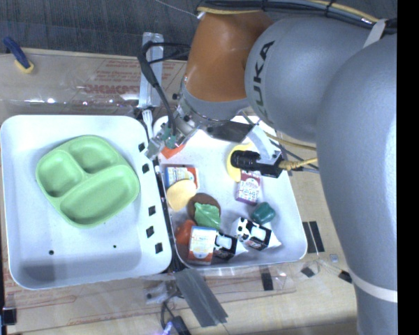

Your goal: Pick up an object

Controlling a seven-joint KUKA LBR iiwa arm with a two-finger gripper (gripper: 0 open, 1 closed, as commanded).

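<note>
The pincer (169, 137) hangs low over the far left corner of the right bin (293, 218), by a small orange thing (172, 143); whether it is spread or pinching I cannot tell. The step looks like the grasp itself, and next comes a straight lift clear of the packets (250, 187) nearby.

Two white bins are seen side by side. In the left bin (21, 257) a green divided plate (88, 179) is laid. The right bin (293, 222) is crowded with small items, among them a yellow disc (180, 195) and a black-and-white cow toy (253, 234). The grey arm (321, 68) is extended from the upper right, its gripper (166, 139) lowered over the right bin's upper left corner.
</note>
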